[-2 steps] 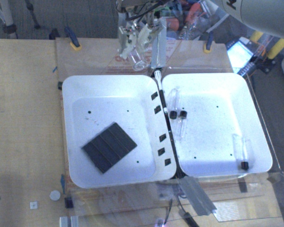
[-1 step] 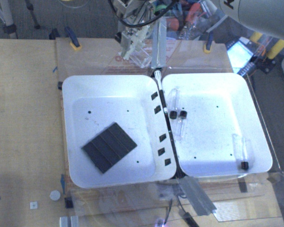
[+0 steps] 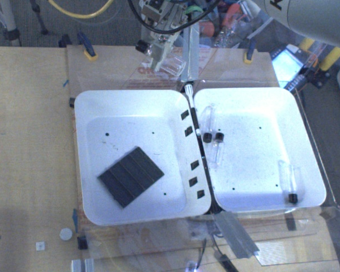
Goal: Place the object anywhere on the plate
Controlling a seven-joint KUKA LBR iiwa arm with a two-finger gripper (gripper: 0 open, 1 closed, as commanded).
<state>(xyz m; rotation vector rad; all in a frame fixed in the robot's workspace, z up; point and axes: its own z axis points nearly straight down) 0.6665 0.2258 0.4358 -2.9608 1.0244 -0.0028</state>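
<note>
**Operator:** Where are you in the job?

**Arm:** At the start, I'd judge. My gripper hangs high over the back edge of the tabletop, behind the seam where the two bins meet. I can't tell from this angle whether it is clenched or released; the clear parts down there blur into the clutter behind them. I see nothing clearly carried in it.

**Operator:** And the object?

**Arm:** Three clear tubes with black caps lie in the right bin. Two are close together near the divider: the rear tube and the front tube, with their caps almost side by side. The corner tube lies well apart, near the bin's front right corner.

**Operator:** The plate?

**Arm:** It is the dark plate in the left bin, a flat, matte, ribbed square turned like a diamond. Nothing is on it.

**Operator:** Next move?

**Arm:** Come down over one tube and close across its narrow width. They look smooth, round and likely to roll, and being transparent they are hard to locate. The corner tube has more room around it, though the bin wall is near.
</note>
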